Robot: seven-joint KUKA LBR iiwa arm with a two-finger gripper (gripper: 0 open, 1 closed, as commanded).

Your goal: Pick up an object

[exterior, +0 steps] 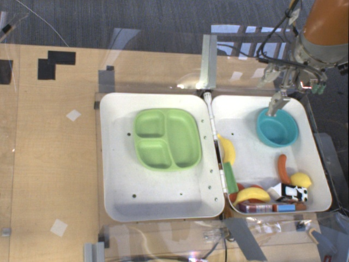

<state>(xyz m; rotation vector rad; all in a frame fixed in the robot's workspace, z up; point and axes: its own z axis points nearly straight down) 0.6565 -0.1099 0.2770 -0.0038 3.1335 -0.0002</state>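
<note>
Landmark: blue bowl (278, 128), far corner of right bin (240, 116).

Well left of bowl: wooden bench (49, 162), black markings near its far left edge. Left bin (117, 195), white, shallow. In its middle, green divided plate (166, 139), three compartments, lying flat.

Between plate and bowl: metal divider (214, 141) where the two bins meet. Just right of it, against right bin's left wall, yellow banana-shaped piece (228, 150), with a green stick (230, 180) below it.

Near side of bowl, along right bin's front wall: second yellow piece (252, 194), red marker-like stick (262, 207), orange-red sausage shape (283, 169), small yellow lemon-like item (300, 179), black-and-white item (293, 191). All clustered, some touching; well apart from bowl.

At bowl's far rim: tool (277, 103), tip just over or at rim, contact unclear. Fingers close together, narrow; nothing seen between them. Above and right: grey arm (324, 21) with orange band, cables looping beside.
</note>
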